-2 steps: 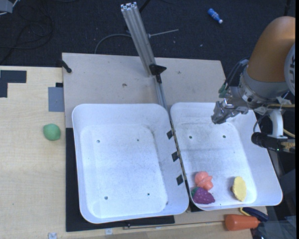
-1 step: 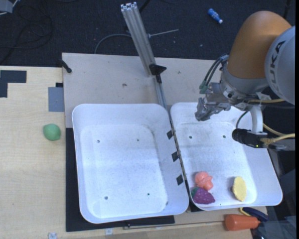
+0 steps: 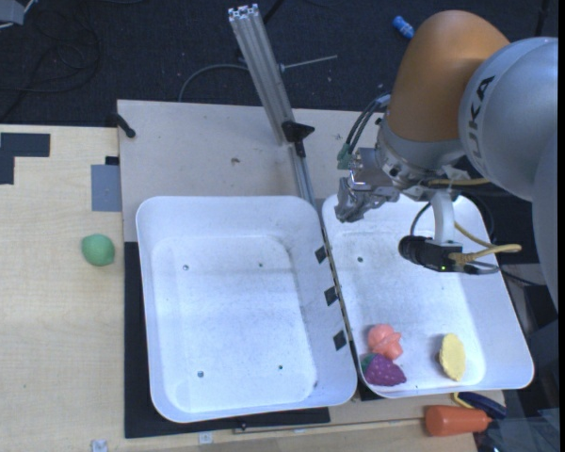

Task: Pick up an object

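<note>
Now the gripper (image 3: 350,207) hangs over the far end of the right bin (image 3: 490,347); its state I cannot tell. The 3 toys (image 3: 384,339) lie near, so it must approach and descend.

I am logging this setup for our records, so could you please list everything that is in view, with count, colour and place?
bins: two, white, side by side on the bench
peach toy: one, orange-pink, near end of right bin
grapes: one, purple, just below the peach toy, near the bin's rim
lemon: one, yellow, near end of right bin, right of the grapes
ball: one, green, on the bench left of the bins
carrot: one, orange, on the bench below the right bin
rail: one, grey metal, slanting up from between the bins
arm: one, grey with orange band, from the right
claw: one, dark, over the far end of the right bin
</note>
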`<act>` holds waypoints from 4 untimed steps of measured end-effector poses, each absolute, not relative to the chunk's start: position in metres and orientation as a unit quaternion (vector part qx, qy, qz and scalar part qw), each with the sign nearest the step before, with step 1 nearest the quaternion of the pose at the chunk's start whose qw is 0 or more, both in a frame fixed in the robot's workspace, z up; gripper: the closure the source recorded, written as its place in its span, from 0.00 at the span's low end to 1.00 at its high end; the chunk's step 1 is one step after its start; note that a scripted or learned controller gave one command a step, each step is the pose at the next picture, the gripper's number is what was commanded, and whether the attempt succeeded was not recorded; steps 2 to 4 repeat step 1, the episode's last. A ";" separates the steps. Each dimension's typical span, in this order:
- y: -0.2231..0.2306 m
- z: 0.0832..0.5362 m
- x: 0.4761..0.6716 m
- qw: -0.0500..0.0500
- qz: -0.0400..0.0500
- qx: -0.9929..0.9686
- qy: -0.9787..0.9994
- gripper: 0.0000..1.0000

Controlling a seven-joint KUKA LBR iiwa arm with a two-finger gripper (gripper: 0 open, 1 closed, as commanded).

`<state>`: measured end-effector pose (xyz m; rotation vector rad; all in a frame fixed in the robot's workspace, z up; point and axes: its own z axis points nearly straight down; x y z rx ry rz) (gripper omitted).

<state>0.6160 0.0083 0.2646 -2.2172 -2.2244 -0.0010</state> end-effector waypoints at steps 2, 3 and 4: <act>0.064 0.245 0.633 0.001 0.001 -0.706 -0.708 1.00; 0.064 0.245 0.633 0.001 0.001 -0.706 -0.708 1.00; 0.064 0.245 0.633 0.001 0.001 -0.706 -0.708 1.00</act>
